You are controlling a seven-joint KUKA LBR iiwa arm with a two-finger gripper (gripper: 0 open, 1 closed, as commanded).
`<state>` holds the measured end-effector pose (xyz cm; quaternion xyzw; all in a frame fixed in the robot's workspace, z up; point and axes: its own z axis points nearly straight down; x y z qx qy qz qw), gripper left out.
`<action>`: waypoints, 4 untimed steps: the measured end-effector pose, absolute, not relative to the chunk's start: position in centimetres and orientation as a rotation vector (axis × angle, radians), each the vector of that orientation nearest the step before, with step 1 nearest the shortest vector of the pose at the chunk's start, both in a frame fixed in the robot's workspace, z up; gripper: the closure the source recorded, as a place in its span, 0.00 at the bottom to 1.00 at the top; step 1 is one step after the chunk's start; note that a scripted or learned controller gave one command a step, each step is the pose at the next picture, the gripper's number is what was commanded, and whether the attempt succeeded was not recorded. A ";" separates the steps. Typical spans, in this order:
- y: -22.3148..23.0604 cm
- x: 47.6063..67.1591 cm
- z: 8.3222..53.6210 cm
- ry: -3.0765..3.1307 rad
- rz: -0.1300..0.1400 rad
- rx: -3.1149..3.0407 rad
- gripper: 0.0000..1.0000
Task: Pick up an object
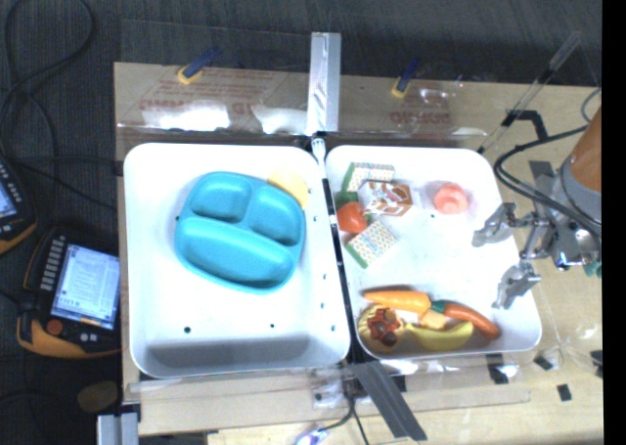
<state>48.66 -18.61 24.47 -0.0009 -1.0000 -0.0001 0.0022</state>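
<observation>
Hand (507, 255) spread open over right bin (469, 161) edge — holding nothing

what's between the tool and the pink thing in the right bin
Nothing: in the camera view, only bare white bin floor lies between the tool and the pink object.

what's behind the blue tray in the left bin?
A yellow object pokes out at the far right corner of the blue tray, by the divider between the bins. The tray covers its lower part, so its shape and what lies beneath the tray can't be told.
</observation>
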 end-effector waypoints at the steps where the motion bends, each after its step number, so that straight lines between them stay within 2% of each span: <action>1: -13.0 49.3 16.0 -3.102 0.001 -0.449 0.00; 2: -12.1 48.8 10.3 -2.971 0.006 -1.057 0.00; 3: -11.9 48.8 11.1 -2.969 0.006 -1.053 1.00; 4: -2.4 54.6 20.5 -2.856 0.003 -1.309 1.00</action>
